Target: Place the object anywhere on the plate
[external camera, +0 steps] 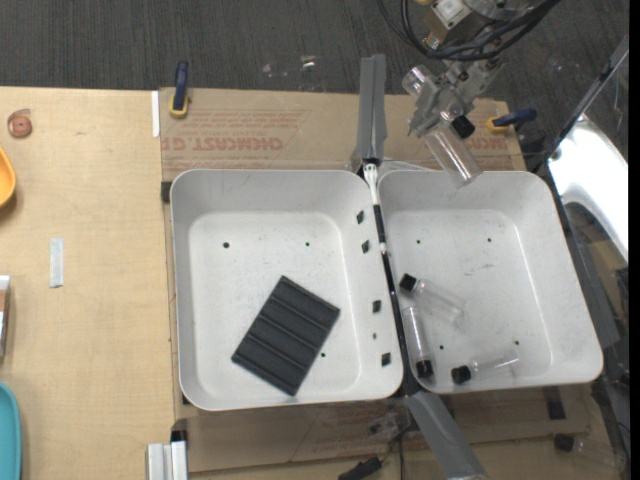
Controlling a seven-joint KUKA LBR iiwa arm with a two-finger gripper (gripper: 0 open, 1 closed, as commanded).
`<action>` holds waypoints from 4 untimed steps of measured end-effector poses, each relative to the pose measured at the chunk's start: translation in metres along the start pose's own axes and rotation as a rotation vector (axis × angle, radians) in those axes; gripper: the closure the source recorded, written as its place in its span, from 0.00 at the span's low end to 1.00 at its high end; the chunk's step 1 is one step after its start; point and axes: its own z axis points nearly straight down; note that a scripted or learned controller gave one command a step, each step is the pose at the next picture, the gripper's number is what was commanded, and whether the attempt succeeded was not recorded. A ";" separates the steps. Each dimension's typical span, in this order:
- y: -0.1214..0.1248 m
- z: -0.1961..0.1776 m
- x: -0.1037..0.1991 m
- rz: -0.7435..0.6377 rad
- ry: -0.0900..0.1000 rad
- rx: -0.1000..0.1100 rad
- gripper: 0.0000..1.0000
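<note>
The plate point(287, 334) is a black ribbed rectangle lying askew on the floor of the left bin point(200, 268). My gripper point(440, 116) hangs above the back rim of the right bin point(540, 268), near the divider. It is shut on a clear vial point(450, 156) with a black cap, which slants down out of the fingers toward the bin's rim. The held vial is well right of and behind the plate.
Three more clear vials with black caps lie in the right bin: one near the divider point(430, 296), one along the divider point(412, 340), one at the front point(487, 368). A brown cardboard sheet point(260, 133) lies behind the bins. Cables point(420, 18) trail above the wrist.
</note>
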 end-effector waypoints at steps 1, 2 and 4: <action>-0.030 0.001 -0.036 -0.509 -0.002 -0.002 1.00; -0.081 0.025 -0.149 -0.710 -0.002 -0.003 1.00; -0.083 0.013 -0.143 -0.691 -0.016 -0.003 1.00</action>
